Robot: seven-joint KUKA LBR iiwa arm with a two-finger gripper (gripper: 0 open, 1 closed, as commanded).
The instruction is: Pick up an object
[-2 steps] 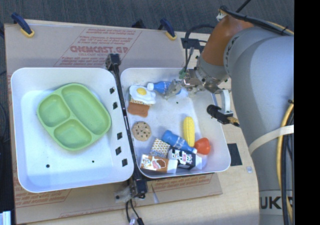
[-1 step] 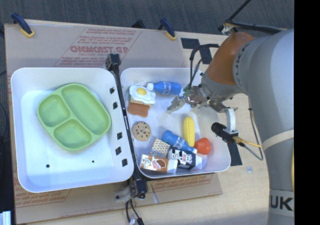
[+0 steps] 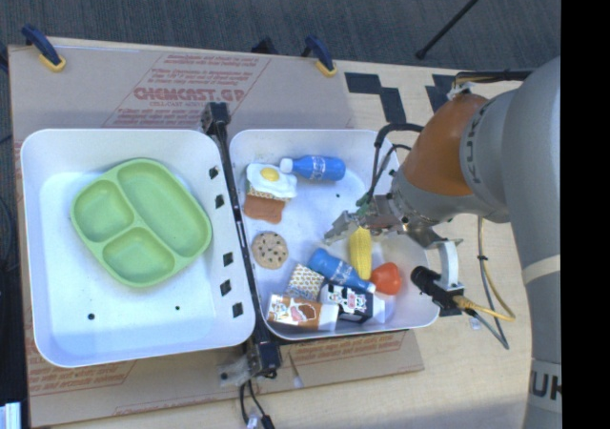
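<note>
"CHEMCAST GP" in red on cardboard sheet [image 3: 191,93], "UK" on arm [image 3: 545,386]

A grey robot arm [image 3: 529,151] enters from the right side of the camera view, thick and rounded, and bends downward toward the centre. An orange band [image 3: 440,146] wraps the arm just above the wrist. Below the band the wrist narrows to a grey metal section, and the pincer [image 3: 345,223] points left and slightly down. Its slim metal fingers [image 3: 338,227] appear spread a little apart, with nothing seen between them. Black cables loop around the wrist, and a thin yellow cable trails off to the lower right.
</note>
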